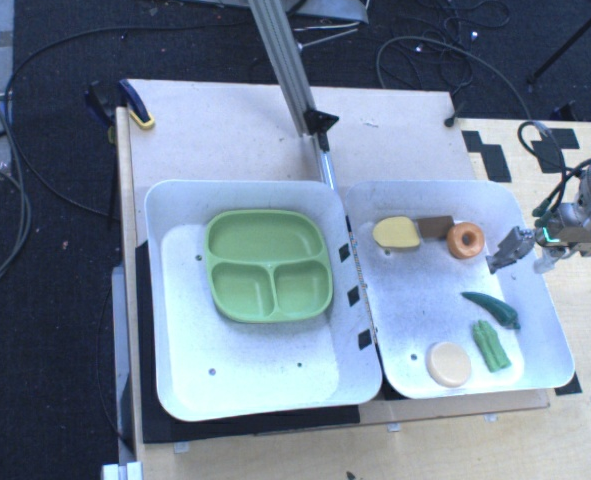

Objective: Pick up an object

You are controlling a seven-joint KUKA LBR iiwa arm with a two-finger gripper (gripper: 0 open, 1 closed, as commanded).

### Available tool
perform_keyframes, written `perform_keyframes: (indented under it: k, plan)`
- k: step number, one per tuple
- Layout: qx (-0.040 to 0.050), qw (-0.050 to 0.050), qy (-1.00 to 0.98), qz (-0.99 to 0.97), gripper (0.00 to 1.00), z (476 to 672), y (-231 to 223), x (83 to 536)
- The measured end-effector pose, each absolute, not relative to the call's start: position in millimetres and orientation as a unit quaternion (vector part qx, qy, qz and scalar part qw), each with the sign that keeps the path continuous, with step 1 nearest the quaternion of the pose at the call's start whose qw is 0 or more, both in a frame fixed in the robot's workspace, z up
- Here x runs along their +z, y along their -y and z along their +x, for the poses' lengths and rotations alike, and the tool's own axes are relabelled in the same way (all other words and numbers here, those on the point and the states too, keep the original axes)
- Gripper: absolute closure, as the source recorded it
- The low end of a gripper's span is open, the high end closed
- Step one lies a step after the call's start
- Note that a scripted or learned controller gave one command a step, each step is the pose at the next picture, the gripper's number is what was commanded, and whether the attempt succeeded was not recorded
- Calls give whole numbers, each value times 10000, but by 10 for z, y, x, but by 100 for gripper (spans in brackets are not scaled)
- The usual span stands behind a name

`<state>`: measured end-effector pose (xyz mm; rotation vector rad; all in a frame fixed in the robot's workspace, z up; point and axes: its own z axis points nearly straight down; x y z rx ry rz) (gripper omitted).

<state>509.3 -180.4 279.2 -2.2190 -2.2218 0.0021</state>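
One fixed camera looks down at a slant from above the bench [395, 128] — far enough back to take in both white bins [175, 368] and the dark floor [45, 268] around them.

Right bin [405, 298] centre bare, open; food items ring top and right edges. Green tray [270, 265] fills upper left bin [175, 368].

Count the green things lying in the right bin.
2. A dark green curved pepper-like piece lies near the right white bin's right side; a lighter green ridged stick lies just below it, beside a cream round disc.
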Motion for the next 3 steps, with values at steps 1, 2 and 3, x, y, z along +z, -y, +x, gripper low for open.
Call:
perform_keyframes:
  k: [1, 2, 3]
  plan:
    - [2, -1, 7077, -7065, 0, 5097, 1804, 2799]
    - [17, 27, 7065, -7077, 0, 5082, 1817, 2157]
    - [13, 19, 7067, -7075, 0, 5137, 1841, 1697]
